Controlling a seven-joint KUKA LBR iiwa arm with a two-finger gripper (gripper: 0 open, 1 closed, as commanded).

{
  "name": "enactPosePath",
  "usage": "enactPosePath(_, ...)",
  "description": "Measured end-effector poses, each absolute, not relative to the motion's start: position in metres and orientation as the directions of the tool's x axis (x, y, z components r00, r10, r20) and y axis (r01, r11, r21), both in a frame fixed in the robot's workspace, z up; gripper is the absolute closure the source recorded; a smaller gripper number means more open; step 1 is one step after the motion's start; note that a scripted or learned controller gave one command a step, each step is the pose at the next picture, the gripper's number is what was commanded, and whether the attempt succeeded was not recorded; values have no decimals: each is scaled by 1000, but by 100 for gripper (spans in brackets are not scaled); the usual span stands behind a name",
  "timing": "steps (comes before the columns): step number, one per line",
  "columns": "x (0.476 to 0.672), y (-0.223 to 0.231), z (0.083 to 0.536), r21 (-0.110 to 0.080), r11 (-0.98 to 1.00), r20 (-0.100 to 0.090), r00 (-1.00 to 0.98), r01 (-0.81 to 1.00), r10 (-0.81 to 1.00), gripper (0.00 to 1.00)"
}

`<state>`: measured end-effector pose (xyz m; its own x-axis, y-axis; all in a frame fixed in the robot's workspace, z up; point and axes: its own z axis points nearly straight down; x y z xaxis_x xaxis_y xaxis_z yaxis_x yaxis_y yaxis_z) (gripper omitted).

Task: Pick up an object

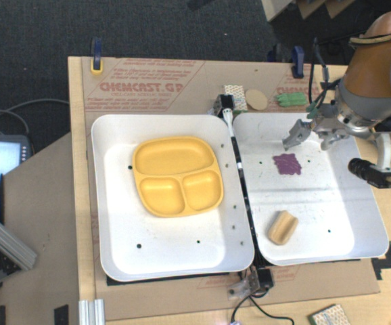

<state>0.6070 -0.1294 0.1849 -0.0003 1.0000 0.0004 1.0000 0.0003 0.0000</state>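
Nearest, the tan block (283,227) lies ungrasped; the empty, parted gripper (313,135) is poised beside the purple piece (287,163), so a descent is judged next.

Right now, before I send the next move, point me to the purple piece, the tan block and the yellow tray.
purple piece (287,163), camera view, middle of its flat top.
tan block (283,227), camera view, middle of its upper face.
yellow tray (176,156), camera view, floor of its large compartment.
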Motion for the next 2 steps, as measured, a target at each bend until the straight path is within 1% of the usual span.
enactPosePath(1,620,-144,79,-6,-1,1,1,1000,1000,0)
enactPosePath(2,622,-145,96,4,-2,-1,2,1000,1000,100)
